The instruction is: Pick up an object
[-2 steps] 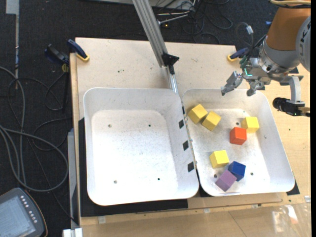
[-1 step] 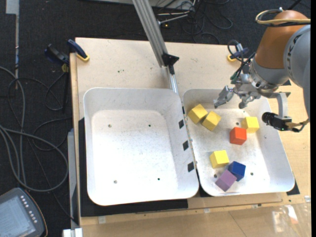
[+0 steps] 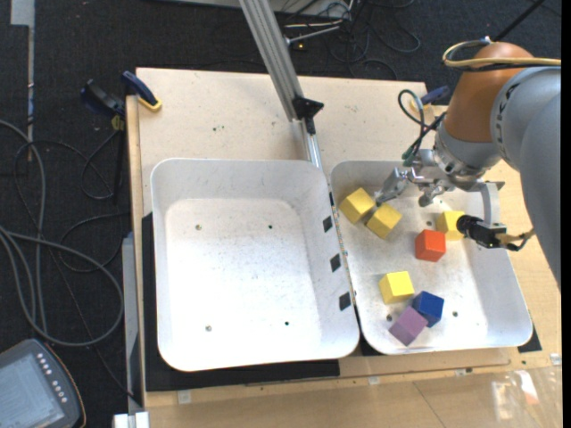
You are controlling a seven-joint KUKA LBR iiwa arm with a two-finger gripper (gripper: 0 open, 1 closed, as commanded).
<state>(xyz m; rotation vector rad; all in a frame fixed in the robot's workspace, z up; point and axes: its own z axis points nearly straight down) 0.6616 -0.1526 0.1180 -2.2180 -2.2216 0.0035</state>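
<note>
The right bin holds several small blocks. Two yellow blocks touch each other near its upper left. An orange-red block lies mid-bin, with another yellow block just above and right of it. Lower down are a yellow block, a blue block and a purple block, close together. My gripper hangs over the bin's upper part, just right of the yellow pair. It is open, with nothing between its fingers.
The left bin sits beside the right one, their rims meeting at the middle. A slanted metal pole comes down to the bins' top junction. Clamps lie at the bench's upper left. Cables hang off the wrist.
</note>
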